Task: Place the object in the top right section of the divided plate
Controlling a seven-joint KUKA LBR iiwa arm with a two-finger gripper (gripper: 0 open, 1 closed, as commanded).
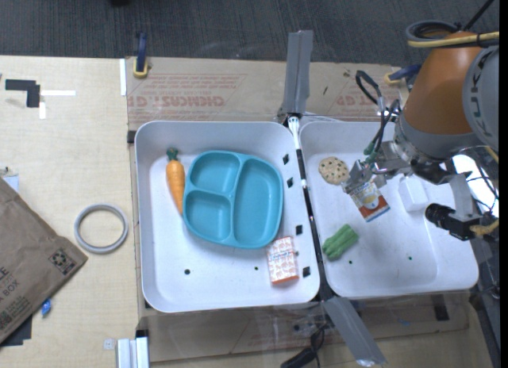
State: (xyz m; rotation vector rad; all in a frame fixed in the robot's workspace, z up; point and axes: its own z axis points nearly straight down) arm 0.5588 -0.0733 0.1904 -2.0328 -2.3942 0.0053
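Hovering hand (363, 186) over small carton (371, 202) in right bin (413, 275); grip state unclear. Likely handling light, stiff, crushable; gripping across flat sides.

A robotics lab: white bins (151, 224) on a cardboard-covered bench (214, 89), tape roll (101, 227), grey carpet (238, 1).

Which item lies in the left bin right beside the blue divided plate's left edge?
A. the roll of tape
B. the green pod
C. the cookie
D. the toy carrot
D: the toy carrot lies lengthwise along the left edge of the blue divided plate in the left bin, while the cookie and the green pod lie in the right bin.
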